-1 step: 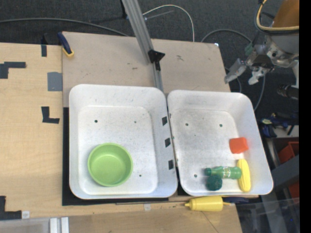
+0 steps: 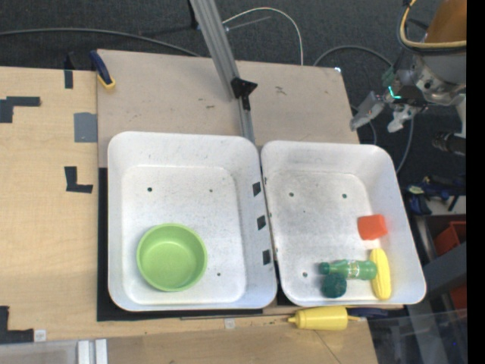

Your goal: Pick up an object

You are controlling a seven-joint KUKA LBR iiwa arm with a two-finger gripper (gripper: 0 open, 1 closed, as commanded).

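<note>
In the camera view, the gripper (image 2: 384, 113) is hanging at the upper right of the frame, beyond the far edge of the right bin (image 2: 394, 174), its fingers spread apart and pinching nothing. In that bin's lower right corner an orange block (image 2: 372, 227), a yellow banana (image 2: 380, 272) and a green bottle (image 2: 347, 270) are lying close together. A green bowl (image 2: 172, 256) is sitting in the left bin (image 2: 121, 158), toward the lower left.

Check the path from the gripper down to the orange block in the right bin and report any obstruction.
Nothing visible blocks it. The gripper is above the right bin's far corner; the orange block lies apart from the yellow object.
</note>
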